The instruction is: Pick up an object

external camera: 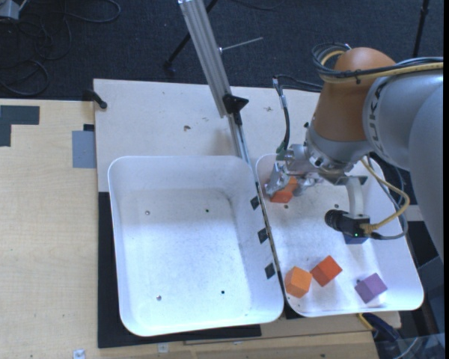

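Nearest the camera, along the front edge of the right bin point(404, 275), lie three blocks: an orange block point(298, 281), a red-orange block point(326, 269) touching or just beside it, and a purple block point(371, 287) set apart further right. All three sit well below the gripper point(284, 187) in the view, toward the front of the bin.

Gripper: positioned at the far left corner of the right bin, close to the wall shared with the left bin point(127, 223). A small orange-red block point(282, 194) sits at its fingertips, seemingly pinched between the metal fingers, which are drawn close about it. Whether the block is clear of the bin floor cannot be told from this angle.

Arm: grey links with an orange band point(352, 96) above the wrist, reaching in from the right. A black cable fitting point(349, 223) hangs to the right of and below the gripper, over the bin floor.

Left bin: lies to the left of the gripper, its floor showing a few small dark specks.

Worktop point(37, 223): light wood, carrying both bins. A slanted aluminium rail point(209, 58) rises behind the gripper, up and to its left.
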You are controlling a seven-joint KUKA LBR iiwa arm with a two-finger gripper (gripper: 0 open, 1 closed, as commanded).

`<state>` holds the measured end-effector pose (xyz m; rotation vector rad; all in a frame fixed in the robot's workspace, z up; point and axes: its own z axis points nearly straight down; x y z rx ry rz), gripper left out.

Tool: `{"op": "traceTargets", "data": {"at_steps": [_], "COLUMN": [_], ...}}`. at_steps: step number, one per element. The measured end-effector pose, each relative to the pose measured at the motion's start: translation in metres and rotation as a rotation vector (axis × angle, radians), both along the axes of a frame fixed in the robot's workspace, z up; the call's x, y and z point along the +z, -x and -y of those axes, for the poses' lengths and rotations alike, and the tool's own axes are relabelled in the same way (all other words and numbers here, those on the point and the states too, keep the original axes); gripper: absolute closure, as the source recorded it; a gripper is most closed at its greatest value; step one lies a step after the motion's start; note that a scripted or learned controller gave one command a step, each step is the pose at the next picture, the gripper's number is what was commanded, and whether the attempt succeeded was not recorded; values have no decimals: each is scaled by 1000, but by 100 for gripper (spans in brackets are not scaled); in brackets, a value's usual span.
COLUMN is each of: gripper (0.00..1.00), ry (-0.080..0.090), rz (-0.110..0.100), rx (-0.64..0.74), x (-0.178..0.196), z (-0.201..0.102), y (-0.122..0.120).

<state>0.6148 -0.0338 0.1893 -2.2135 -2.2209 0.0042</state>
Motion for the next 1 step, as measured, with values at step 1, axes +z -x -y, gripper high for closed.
{"op": "traceTargets", "data": {"at_steps": [1], "gripper": [100], "ry": [-1], "rz": [6], "rx": [3], "x": [0], "z": [-73], "y": [-50]}}
